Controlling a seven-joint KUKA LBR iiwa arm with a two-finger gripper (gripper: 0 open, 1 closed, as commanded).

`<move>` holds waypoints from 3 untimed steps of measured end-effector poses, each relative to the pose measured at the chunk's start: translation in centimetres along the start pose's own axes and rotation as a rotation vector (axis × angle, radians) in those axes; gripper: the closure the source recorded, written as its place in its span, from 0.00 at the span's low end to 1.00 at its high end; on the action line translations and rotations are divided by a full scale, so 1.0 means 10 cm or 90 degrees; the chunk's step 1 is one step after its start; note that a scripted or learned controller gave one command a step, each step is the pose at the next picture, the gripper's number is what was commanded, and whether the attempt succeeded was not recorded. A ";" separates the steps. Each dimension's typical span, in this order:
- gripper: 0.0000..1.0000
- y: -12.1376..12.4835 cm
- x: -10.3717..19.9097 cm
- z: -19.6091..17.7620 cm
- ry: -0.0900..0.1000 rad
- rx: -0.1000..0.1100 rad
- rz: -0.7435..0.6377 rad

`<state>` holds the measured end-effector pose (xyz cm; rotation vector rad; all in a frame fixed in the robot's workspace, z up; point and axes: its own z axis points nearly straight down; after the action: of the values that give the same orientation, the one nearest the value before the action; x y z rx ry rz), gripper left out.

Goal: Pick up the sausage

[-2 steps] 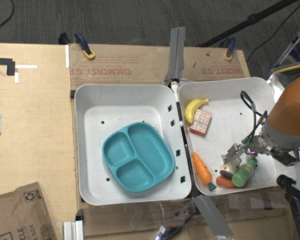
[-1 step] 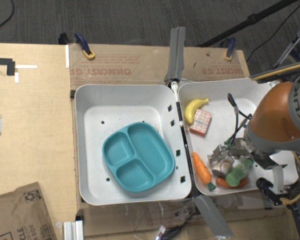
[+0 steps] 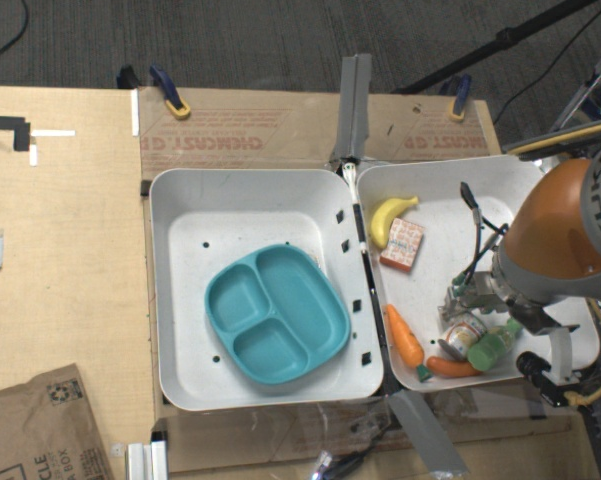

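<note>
White plastic formed the two shallow bins that sat side by side on a pale wooden worktop [image 3: 60, 268], seen from a camera fixed above and looking down at a slant. The left bin [image 3: 180, 208] held a teal divided plate [image 3: 276, 313] with three compartments, lying flat near the bin's middle and turned at an angle. The right bin [image 3: 435, 183] held the smaller things. A yellow banana [image 3: 388, 218] lay near its upper left, and a small red and white box [image 3: 403, 244] sat just below the banana, touching or nearly touching it. An orange carrot [image 3: 404, 336] lay tilted along the bin's left wall, lower down. The sausage [image 3: 450, 367], a reddish-orange piece, lay near the bin's lower edge, just right of the carrot's lower end. A green bottle-like item [image 3: 495, 348] rested just right of the sausage, and a small round can [image 3: 465, 336] sat just above it.

The arm [image 3: 565, 233], grey with a broad orange band, reached in from the right and covered much of the right bin's right side. The gripper [image 3: 470, 303] was low inside the bin, just above the can and close to the sausage. Whether the fingers were wide or narrow could not be told, since dark cables and the clutter beneath them blurred their outline. Nothing could be seen held between them.

Behind the bins lay a sheet of brown cardboard [image 3: 240, 128], held by blue and yellow clamps [image 3: 170, 93].
</note>
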<state>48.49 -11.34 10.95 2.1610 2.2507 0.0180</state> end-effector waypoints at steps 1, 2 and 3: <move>0.00 0.00 0.00 0.00 0.000 0.000 0.000; 0.00 -0.06 -0.13 -0.11 0.005 0.013 -0.081; 0.00 -0.07 -0.49 -0.71 0.005 0.015 -0.132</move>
<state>47.82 -16.27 18.02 1.9285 2.4793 -0.0020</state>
